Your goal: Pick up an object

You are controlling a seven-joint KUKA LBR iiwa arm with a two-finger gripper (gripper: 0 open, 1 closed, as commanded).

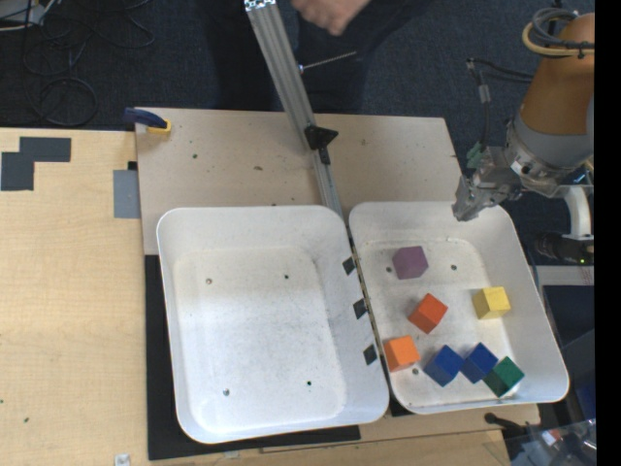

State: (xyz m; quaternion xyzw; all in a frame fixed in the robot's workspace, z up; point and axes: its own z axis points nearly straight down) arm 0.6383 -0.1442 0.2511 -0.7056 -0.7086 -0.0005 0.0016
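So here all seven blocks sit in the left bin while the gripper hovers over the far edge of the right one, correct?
Not quite. The camera view shows the seven blocks, such as the purple block and yellow block, in the right bin, not the left bin. The gripper is indeed over the right bin's far edge.

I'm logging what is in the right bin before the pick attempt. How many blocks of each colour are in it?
Purple block: 1
Orange blocks: 2
Yellow block: 1
Blue blocks: 2
Green block: 1
Total: 7, all in the right bin.
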